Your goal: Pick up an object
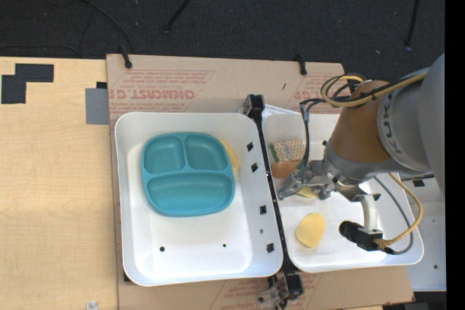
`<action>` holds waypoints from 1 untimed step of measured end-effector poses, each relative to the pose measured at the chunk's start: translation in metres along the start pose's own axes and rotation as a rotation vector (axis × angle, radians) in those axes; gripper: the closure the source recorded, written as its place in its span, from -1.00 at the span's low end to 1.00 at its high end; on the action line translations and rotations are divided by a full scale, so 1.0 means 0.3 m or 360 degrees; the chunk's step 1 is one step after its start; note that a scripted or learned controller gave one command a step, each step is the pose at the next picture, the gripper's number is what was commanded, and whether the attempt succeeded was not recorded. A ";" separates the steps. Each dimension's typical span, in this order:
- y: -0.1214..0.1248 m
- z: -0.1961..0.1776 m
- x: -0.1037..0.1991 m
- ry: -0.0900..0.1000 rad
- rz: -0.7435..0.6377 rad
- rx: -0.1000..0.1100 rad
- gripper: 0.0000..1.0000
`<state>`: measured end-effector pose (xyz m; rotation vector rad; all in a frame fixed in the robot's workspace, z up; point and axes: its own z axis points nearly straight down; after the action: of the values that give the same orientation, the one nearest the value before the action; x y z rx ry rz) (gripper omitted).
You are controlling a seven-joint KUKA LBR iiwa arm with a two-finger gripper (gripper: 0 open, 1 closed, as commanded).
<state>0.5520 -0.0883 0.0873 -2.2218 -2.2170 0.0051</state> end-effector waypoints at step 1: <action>0.000 -0.036 -0.002 0.0002 0.0008 0.0001 1.00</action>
<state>0.5520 -0.0890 0.0982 -2.2265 -2.2107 0.0043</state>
